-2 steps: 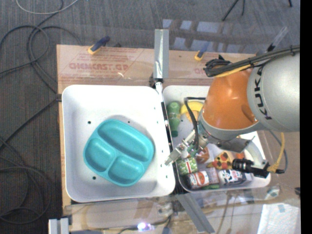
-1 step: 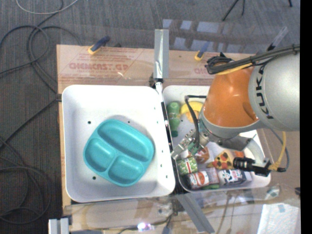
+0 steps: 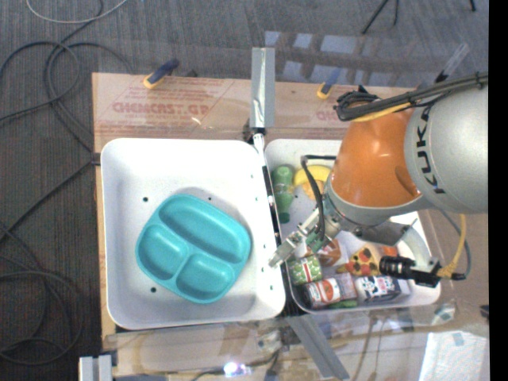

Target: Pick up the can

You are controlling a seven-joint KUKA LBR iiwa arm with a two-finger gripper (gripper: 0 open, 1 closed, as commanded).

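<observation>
Can (image 3: 332, 291) is lying on its side near the front edge of the right bin (image 3: 425, 290), red label with a white band, wedged in a row of clutter. Just to its left there's a green-labelled container (image 3: 304, 271), and to its right a dark packet (image 3: 377, 287). From my end the end effector (image 3: 295, 247) sits low over the left side of that same bin, right by the wall that splits the two bins, a bit above the green container and not on the can. I can't tell whether it's apart or together, the metal bits blur into the stuff under it.

Arm (image 3: 397, 157) covers most of the bin's middle, big orange band and grey body coming in from the right. Back of the bin I can make out a green bottle (image 3: 282, 187) and something yellow (image 3: 312, 177) beside it. Left bin (image 3: 119, 213) has a teal divided plate (image 3: 194, 247) sitting in it, three compartments, tilted a bit diagonal. Both bins sit on the table (image 3: 159, 105), with cables (image 3: 48, 94) on the floor round it.
</observation>
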